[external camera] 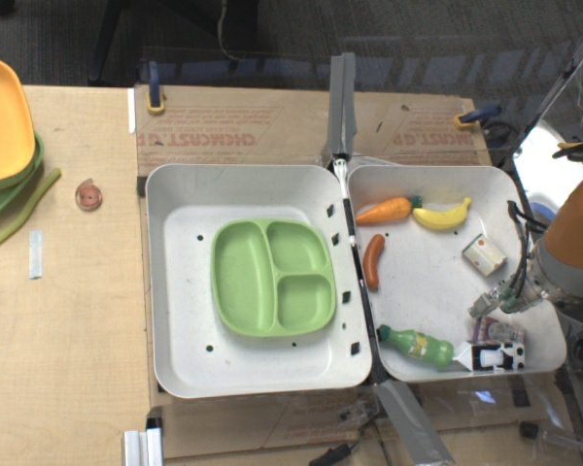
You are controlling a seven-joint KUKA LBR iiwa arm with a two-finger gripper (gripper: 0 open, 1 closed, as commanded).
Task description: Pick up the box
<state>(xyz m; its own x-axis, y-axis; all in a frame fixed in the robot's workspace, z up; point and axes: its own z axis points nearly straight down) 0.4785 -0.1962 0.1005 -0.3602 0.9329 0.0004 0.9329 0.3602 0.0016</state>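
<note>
A small white box [484, 253] with an orange mark lies in the right bin [437, 299], near its right wall. A second, black-and-white carton [497, 355] lies at that bin's front right corner. My gripper [496, 304] hangs low over the right side of the bin, between the two. It is just below the white box and just above the carton. Nothing shows as held in it. The arm's orange band [575, 236] is at the right edge of the view.
The right bin also holds a carrot [384, 211], a banana [441, 214], a sausage [372, 260] and a green bottle [417, 346]. A green divided plate [272, 278] sits in the left bin [175, 289]. Yellow and green plates [2, 144] are stacked at the far left.
</note>
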